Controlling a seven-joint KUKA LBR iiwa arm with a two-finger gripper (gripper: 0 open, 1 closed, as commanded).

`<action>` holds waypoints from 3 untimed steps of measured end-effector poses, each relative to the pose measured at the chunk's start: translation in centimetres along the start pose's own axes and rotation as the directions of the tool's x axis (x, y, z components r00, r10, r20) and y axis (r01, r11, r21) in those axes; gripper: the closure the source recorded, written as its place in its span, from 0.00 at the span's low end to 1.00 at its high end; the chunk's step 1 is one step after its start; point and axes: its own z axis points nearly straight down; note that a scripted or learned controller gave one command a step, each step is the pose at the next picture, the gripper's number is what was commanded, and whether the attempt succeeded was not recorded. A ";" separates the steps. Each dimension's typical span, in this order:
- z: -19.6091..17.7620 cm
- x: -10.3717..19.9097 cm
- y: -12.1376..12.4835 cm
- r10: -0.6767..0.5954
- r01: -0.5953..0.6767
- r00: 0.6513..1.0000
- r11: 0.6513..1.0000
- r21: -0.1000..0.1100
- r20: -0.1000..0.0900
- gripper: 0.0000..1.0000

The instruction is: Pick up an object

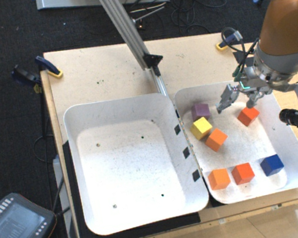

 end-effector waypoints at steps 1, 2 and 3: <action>-0.2 0.0 0.1 0.001 -0.001 1.000 1.000 -0.004 0.001 0.00; 4.1 -0.2 0.3 0.002 -0.002 1.000 1.000 0.000 0.001 0.00; 8.7 0.6 0.3 0.002 -0.002 1.000 1.000 0.001 0.000 0.00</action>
